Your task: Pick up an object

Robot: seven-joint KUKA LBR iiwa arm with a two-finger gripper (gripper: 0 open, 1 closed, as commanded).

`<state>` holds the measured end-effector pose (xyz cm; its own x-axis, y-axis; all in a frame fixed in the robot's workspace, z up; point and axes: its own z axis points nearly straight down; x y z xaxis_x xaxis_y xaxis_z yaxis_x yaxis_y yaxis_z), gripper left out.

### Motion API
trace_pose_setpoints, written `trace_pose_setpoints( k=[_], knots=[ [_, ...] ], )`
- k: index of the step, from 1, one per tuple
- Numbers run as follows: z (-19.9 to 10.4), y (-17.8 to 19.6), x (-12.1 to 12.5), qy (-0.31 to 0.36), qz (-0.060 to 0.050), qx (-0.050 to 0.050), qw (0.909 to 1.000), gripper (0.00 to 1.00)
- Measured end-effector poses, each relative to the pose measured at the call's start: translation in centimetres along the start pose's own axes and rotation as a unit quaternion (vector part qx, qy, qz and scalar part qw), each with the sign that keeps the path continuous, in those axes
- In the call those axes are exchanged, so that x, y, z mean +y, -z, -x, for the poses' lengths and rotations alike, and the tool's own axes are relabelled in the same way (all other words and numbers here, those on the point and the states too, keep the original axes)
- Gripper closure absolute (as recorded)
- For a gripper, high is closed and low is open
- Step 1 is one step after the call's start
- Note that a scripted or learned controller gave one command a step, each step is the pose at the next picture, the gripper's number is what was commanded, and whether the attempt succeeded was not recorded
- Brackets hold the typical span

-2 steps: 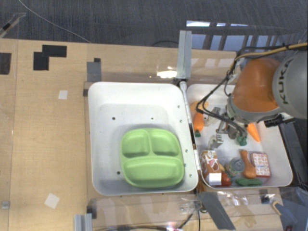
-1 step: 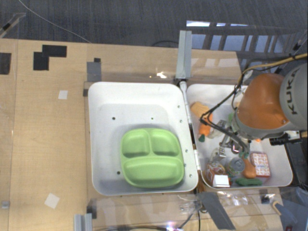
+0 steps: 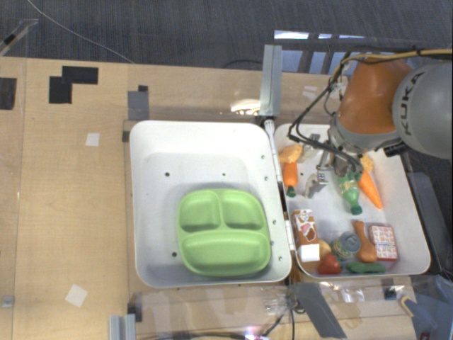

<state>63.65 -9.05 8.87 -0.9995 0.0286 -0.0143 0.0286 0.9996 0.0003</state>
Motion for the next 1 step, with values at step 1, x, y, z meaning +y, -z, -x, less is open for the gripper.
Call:
trace_pose_setpoints(
  k=[1],
  knots=[
    [1.29, 3.44, -2.71, 0.106, 0.0, 0.0, 0.9944, 0.0]
  ],
)
